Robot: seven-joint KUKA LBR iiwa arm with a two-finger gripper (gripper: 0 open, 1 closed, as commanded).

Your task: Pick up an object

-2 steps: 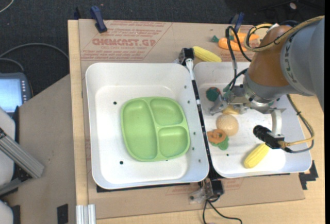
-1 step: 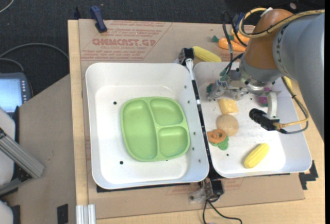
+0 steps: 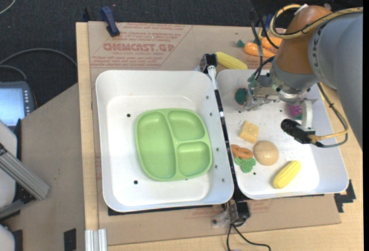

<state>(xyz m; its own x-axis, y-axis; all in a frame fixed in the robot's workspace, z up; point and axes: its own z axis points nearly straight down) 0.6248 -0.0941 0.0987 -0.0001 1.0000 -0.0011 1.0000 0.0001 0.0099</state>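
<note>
yellow corn [image 3: 286,174] in right bin [image 3: 328,182], claw [image 3: 253,100] by green toy [image 3: 241,95] — grip unclear

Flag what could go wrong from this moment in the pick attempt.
1. The gripper sits low at the right bin's far end beside a dark green item; it could nudge it aside rather than grasp it.
2. Cheese wedge, tan ball and carrot piece lie close together, so a grab there may catch two.
</note>
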